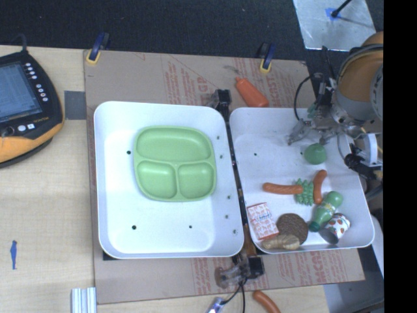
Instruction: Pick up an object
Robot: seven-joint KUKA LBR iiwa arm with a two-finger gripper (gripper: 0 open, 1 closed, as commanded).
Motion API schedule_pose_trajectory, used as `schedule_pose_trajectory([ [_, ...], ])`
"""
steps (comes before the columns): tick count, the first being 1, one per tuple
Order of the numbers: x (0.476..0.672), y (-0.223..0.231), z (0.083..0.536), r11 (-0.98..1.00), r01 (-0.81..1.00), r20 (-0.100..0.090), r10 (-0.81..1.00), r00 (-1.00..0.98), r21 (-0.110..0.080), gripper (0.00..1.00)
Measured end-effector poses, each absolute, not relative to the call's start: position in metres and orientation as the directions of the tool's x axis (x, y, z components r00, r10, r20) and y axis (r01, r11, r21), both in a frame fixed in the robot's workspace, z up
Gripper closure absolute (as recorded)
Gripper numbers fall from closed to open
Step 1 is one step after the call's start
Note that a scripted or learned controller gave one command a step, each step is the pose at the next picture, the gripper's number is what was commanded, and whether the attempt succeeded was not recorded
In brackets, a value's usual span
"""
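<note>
1. The left bin [117, 175] holds a green plate [174, 163] with three compartments. It is wide, flat and shallow, probably stiff plastic with no edge a two-finger grip can easily get round; I judge it a poor thing to pick.
2. At the near left corner of the right bin [260, 135] lies a small card [260, 219], flat on the floor. It is likely light but too thin to pinch from above.
3. Beside it a brown cookie [292, 225] rests against a bread piece [282, 242]. Both look like light toy food; crowding would get in the way of the fingers.
4. A carrot [285, 188] lies crosswise in mid-bin, touching a green leafy piece [305, 192]. It is slim, probably smooth plastic, best taken across its width at the middle.
5. The green ball [316, 153] lies toward the far right of this bin, apart from the other things and just in front of the gripper [315, 128]. It is likely light and hard, and round enough to roll or squirt out; take it across its widest part, centred.
6. The gripper stands spread, fingers splayed down on the bin floor, with nothing between them.
7. Further right and nearer, a sausage [318, 185], a green bottle [326, 208] and a cup [337, 227] lie close together.
</note>
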State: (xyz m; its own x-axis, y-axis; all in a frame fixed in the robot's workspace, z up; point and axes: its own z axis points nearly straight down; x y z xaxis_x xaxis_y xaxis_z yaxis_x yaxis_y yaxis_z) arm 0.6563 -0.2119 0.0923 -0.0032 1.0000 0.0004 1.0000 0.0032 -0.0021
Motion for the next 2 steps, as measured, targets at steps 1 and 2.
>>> schedule_pose_trajectory([
  [1, 0.592, -0.212, 0.151, 0.003, 1.0, 0.0, 1.0, -0.003, -0.002, 0.0],
  [2, 0.564, -0.212, 0.091, 0.006, 1.0, -0.001, 1.0, -0.006, -0.005, 0.0],
])
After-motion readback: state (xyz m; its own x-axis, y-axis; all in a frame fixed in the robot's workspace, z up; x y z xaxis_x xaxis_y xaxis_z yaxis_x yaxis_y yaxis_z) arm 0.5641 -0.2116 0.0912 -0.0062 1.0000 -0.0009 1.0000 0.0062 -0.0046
